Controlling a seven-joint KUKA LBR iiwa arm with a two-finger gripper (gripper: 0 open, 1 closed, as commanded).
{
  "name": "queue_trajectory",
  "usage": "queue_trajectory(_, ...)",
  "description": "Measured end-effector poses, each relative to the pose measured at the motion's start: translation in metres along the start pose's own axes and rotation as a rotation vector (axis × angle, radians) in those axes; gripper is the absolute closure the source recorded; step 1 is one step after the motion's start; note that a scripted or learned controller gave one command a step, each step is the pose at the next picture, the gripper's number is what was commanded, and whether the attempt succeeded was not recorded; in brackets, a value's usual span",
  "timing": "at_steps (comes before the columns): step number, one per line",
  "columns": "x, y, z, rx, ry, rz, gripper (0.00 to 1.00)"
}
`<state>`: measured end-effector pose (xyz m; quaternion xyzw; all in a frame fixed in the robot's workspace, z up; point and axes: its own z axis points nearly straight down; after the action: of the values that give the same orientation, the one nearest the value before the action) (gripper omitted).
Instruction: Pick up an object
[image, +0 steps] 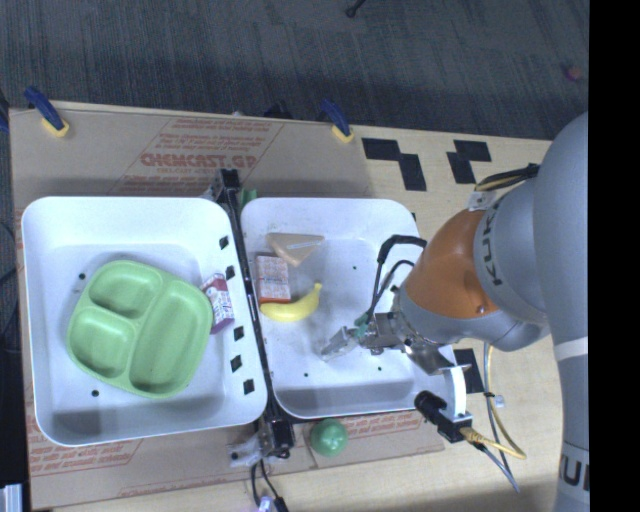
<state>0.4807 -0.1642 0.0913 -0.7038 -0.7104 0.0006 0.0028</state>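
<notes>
In the right bin (340, 215) lie a yellow banana (292, 306), a red-and-white snack packet (272, 277) and a tan wedge-shaped block (293, 246), all toward the bin's left side. My gripper (338, 342) hangs low over the bin floor, right of and below the banana, a short gap away from it. Its fingers point left and nothing shows between them. The grey arm with its orange band (455, 275) covers the bin's right side.
The left bin (50, 230) holds a green three-compartment plate (140, 327) and a small dark-red wrapper (219, 300) by the divider. A green ball (327, 437) sits on the cardboard in front of the bins. Blue clamps (48, 112) grip the cardboard's back edge.
</notes>
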Motion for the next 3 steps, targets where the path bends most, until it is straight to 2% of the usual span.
queue_trajectory(1,-0.047,0.069,-0.001,-0.004,-0.003,0.004,0.00)
queue_trajectory(2,-0.046,0.069,-0.011,-0.002,-0.001,-0.004,1.00)
queue_trajectory(3,-0.047,-0.005,-0.084,-0.004,-0.002,0.006,1.00)
